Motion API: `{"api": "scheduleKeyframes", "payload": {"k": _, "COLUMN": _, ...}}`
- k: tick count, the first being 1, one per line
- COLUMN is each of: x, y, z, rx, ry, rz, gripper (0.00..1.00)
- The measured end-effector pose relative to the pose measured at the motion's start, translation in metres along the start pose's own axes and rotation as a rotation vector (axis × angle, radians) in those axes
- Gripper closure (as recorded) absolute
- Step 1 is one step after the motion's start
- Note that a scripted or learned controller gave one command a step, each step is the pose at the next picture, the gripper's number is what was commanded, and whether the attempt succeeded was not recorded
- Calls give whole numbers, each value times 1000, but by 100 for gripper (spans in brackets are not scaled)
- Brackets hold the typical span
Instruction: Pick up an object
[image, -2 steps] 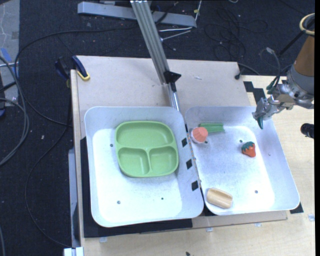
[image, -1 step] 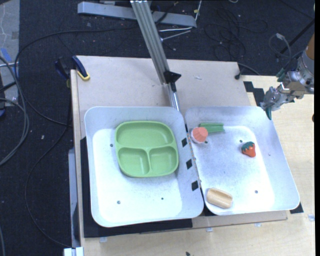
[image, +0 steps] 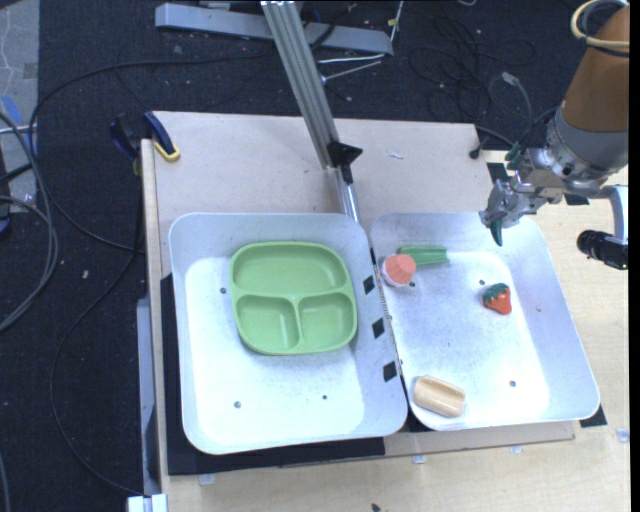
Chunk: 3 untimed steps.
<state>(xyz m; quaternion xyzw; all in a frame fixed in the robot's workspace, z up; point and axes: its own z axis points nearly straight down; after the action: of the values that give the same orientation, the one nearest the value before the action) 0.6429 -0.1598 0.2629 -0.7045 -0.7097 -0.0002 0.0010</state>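
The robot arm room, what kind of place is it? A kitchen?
Probably a robot lab, not a kitchen. The arm's gripper hangs over two white bins on a bench, the food is toys like a strawberry, and loose cables trail over dark carpet.

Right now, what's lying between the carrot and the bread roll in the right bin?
Nothing: in the camera view the bin floor between the carrot and the roll is bare white. The strawberry sits off to the side.

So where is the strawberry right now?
The strawberry lies in the right bin, toward its far right side. The gripper hangs above and behind it, and the carrot is off to its left.
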Motion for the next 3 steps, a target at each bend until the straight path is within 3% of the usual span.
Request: {"api": "scheduleKeyframes", "payload": {"k": 3, "x": 158, "y": 0, "z": 36, "rx": 0, "ry": -1, "rz": 0, "gripper": 100}}
